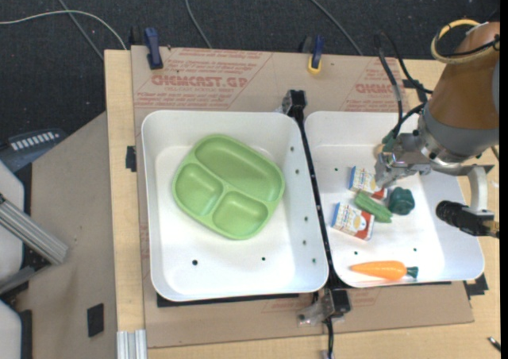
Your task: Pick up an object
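- Bench [238, 71]: brown board carrying 2 shallow white bins side by side.
- Left bin [159, 191]: holds 1 green divided plate [228, 187] with 3 compartments, lying flat near the middle.
- Right bin [444, 246]: holds 5 small items.
- Item 1: small carton [361, 180], upper middle of the right bin.
- Item 2: second small carton [352, 221] with red trim, just below the first.
- Item 3: green stick-shaped piece [373, 208], lying aslant between the cartons.
- Item 4: dark green rounded object [401, 201], just right of the stick.
- Item 5: orange toy carrot [382, 270], near the front wall, well apart from the others.
- Arm [464, 103]: reaches in from the right; gripper [386, 176] low over the cluster beside the upper carton. Grasp state cannot be told.
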`<state>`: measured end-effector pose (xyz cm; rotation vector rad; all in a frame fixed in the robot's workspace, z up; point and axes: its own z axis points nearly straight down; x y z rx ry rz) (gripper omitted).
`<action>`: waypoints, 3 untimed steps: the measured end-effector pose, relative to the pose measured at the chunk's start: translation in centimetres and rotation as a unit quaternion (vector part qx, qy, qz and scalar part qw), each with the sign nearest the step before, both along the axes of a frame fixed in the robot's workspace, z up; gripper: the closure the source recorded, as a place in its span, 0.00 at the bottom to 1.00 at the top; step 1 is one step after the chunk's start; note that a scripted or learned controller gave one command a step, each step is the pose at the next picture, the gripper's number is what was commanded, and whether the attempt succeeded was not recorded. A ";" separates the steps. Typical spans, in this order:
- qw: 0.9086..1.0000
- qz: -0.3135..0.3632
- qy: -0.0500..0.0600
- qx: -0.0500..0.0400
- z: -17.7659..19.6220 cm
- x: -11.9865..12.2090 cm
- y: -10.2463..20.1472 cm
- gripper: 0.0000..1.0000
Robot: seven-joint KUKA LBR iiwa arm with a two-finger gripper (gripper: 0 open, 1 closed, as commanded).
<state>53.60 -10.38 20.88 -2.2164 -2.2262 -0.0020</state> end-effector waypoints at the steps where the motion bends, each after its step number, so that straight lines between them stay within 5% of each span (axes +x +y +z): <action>1: 1.000 0.000 0.000 0.000 0.7 0.5 4.4 1.00; 3: 1.000 0.000 0.001 0.000 -0.4 -0.5 14.3 1.00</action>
